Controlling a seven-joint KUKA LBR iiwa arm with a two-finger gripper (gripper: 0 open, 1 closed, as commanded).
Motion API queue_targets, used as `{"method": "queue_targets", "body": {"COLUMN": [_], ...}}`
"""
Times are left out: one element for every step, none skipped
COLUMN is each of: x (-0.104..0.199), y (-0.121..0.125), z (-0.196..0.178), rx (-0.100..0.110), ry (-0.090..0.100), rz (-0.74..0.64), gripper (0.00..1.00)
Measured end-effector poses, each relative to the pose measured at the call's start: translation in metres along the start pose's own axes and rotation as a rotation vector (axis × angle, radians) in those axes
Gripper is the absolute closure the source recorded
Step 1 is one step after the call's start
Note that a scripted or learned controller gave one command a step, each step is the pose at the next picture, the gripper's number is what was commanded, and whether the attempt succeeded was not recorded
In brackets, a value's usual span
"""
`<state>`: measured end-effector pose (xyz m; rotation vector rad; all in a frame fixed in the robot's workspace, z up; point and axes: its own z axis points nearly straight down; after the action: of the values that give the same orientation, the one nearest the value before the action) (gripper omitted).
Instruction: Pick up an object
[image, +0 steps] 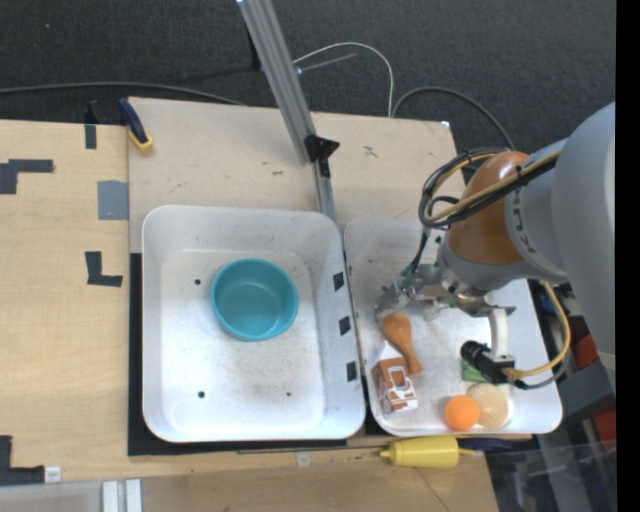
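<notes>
Two shallow white bins side by side on the bench, seen from above at a slant. The left bin (200, 385) holds a single teal bowl (255, 298), upright, its opening facing up, set a little towards the back of the floor and clear of every wall. The right bin (375, 250) holds the loose objects available for picking: a tan drumstick-shaped toy (402, 338) near the middle, lying with its thicker end towards the back; a small red-and-white carton (396, 385) just in front of the drumstick and close to the dividing wall; an orange ball (461, 412) at the front; and a pale round object (491, 404) touching the ball on its right. A yellow bottle (425, 452) lies on its side outside the bins, along the front rim of the right one. The arm (520, 220) enters from the right and covers the rear right part of that bin. The gripper (410, 292) sits low over the right bin, just behind the drumstick; whether it is parted or closed cannot be told, and nothing is visibly held in it. A small greenish shape (478, 374) behind the pale object is too indistinct to identify.
</notes>
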<state>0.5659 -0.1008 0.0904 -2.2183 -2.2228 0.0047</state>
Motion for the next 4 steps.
{"method": "queue_targets", "body": {"x": [0.001, -0.004, -0.009, -0.006], "y": [0.0, 0.005, 0.01, 0.017], "z": [-0.012, -0.072, -0.117, -0.178], "rx": [0.001, -0.007, -0.006, -0.008], "ry": [0.002, 0.0, 0.0, 0.0], "rz": [-0.001, 0.001, 0.001, 0.0], "gripper": [1.0, 1.0, 1.0, 1.0]}}
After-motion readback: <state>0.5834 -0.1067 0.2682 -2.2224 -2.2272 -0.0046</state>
